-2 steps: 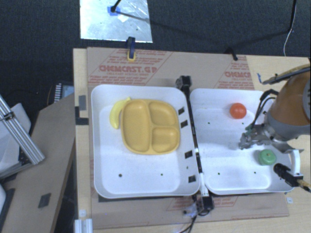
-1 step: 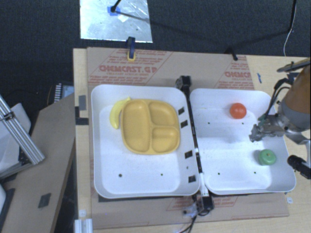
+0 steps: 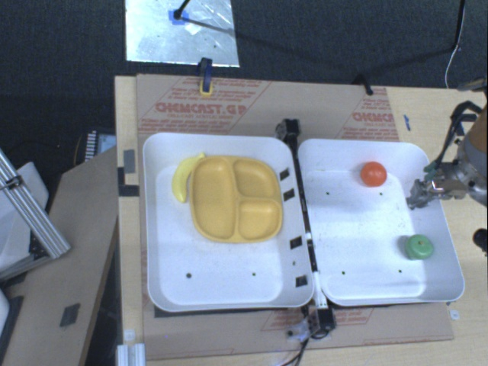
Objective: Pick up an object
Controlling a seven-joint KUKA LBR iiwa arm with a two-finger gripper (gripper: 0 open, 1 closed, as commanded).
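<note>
Gripper (image 3: 424,191): seen at the right bin's right rim; whether it is open or closed cannot be told.
Right bin (image 3: 358,280): an orange ball (image 3: 373,174) is found near the back, a green object (image 3: 418,247) near the right wall; the two are well apart, with bare white floor between.
Left bin (image 3: 221,280): a yellow divided plate (image 3: 232,198) is laid in it, with a banana (image 3: 181,178) touching its left edge.
Bench (image 3: 229,101): covered by brown cardboard.
</note>
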